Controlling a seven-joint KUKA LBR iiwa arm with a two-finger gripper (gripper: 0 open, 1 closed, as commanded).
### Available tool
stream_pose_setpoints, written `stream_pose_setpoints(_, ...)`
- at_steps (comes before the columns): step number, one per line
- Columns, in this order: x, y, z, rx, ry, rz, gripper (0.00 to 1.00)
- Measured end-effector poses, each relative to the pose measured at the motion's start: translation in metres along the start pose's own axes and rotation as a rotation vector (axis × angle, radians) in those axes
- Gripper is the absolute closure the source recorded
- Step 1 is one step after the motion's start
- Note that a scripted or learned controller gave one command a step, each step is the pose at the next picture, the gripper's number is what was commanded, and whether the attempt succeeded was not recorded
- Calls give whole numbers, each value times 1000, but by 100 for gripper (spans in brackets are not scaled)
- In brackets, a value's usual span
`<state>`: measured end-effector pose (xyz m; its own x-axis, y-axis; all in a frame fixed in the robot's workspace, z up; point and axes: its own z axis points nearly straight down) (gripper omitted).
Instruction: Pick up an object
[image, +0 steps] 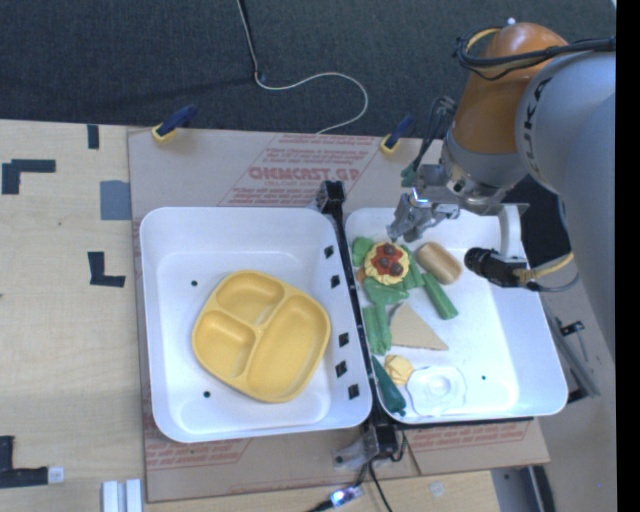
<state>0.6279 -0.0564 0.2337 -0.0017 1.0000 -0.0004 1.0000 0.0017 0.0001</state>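
Fingers (408, 222) of the gripper (414, 215) hang at the 12 o'clock end of the right bin (520, 345), just above the toy-food cluster; whether they stand apart or together cannot be told from this slant, and nothing shows between them.

Nearest candidates: the bread roll (438, 262), just at 4 o'clock of the gripper, and the round red-and-yellow piece (387, 262) directly at 6 o'clock of it. The roll lies flat, its long axis running from 10 o'clock to 4 o'clock, the narrower end pointing toward the gripper.

Failure risks, as judged from this layout:

1. Crowding. The round piece rests on a green leafy piece (385, 290), with a green pod (439, 299) just beside it. A descent here is likely to catch two items or push one aside.
2. Misalignment. If the closing line runs along the roll's long axis, not across it, the smooth rounded surface may squirt out.
3. Wall contact. The cluster sits near the divider between the right bin and the left bin (170, 300); a lateral error toward 9 o'clock could strike the rim.
4. Thin parts. The tan wedge (418, 330) lies flat on the floor of the bin and offers little edge to grip.

The yellow divided plate (262, 335) in the left bin lies well apart and poses no hazard.
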Motion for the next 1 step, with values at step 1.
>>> stream_pose_setpoints(1, 6, -10, 7, 2, -1, 1, 100)
